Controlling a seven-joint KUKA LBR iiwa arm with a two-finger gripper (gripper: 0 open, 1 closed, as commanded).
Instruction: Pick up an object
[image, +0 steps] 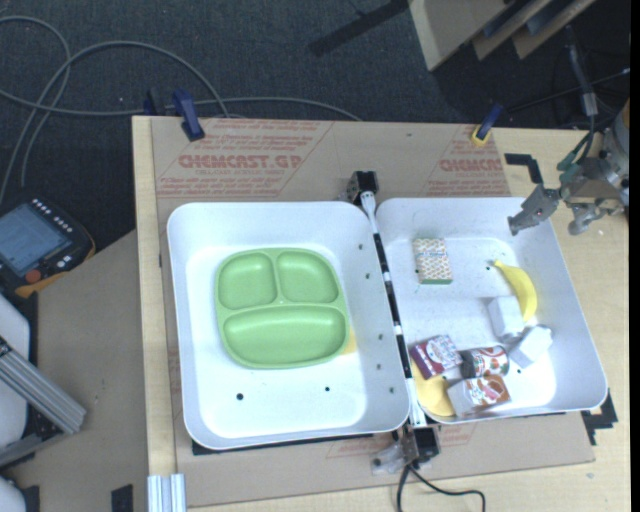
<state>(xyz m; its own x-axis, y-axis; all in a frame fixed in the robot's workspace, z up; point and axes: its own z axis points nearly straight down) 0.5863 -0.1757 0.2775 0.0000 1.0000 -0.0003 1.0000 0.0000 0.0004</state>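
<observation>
Grey claw (556, 214) hovers open above right bin (580, 330) rim.

Two white bins on table; claw at the far right corner of the right bin.

Left bin (190, 300) holds a green divided plate (282, 306). Right bin (570, 300) holds a patterned box (432, 260) near its far edge, a banana (518, 287) beside the right wall, and packets (470, 375) clustered along the near edge. Claw (560, 212) hangs open, holding nothing.
</observation>
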